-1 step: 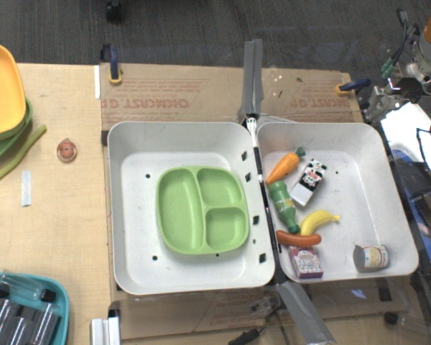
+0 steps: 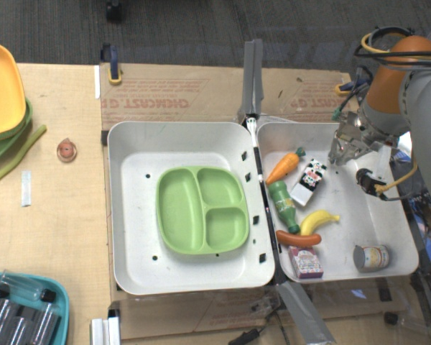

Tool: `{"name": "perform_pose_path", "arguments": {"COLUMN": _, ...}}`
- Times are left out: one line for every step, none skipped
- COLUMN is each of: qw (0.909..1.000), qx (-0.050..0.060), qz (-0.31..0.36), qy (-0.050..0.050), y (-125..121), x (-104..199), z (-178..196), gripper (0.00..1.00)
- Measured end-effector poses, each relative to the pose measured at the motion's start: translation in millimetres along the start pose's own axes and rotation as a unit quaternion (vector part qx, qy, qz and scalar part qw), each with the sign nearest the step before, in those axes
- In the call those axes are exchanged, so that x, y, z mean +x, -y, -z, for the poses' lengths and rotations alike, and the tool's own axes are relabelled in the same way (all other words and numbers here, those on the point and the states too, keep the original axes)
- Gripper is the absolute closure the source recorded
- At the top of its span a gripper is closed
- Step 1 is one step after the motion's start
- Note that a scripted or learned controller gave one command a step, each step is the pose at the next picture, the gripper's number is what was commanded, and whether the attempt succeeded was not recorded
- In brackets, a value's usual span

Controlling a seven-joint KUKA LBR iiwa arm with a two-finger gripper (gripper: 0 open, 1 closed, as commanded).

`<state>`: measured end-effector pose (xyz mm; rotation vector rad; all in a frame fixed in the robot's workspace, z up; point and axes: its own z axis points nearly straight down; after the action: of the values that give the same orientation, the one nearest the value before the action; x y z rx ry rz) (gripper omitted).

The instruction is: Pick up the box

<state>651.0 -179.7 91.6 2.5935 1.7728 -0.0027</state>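
Two boxes lie in the right bin (image 2: 395, 221). One is a small white carton with black cow spots (image 2: 309, 177), lying tilted near the bin's middle. The other is a pink box (image 2: 306, 262) by the front left corner. My gripper (image 2: 340, 154) hangs over the bin's back right part, to the right of the spotted carton and a little behind it, apart from it. Nothing is seen in its grip. The pink box is far from it, toward the front.
The right bin also holds a carrot (image 2: 283, 167), a green bottle (image 2: 284, 205), a banana (image 2: 318, 221), a red sausage (image 2: 298, 238) and a small tin can (image 2: 371, 256). A green divided plate (image 2: 202, 209) lies in the left bin (image 2: 129, 192). Yellow plates (image 2: 1, 92) sit far left.
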Motion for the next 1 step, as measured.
{"name": "perform_pose_path", "arguments": {"qw": 0.9897, "qx": 0.0, "qz": 0.143, "qy": 0.0, "y": 57.1, "x": 40.5, "z": -0.1, "gripper": 0.0}}
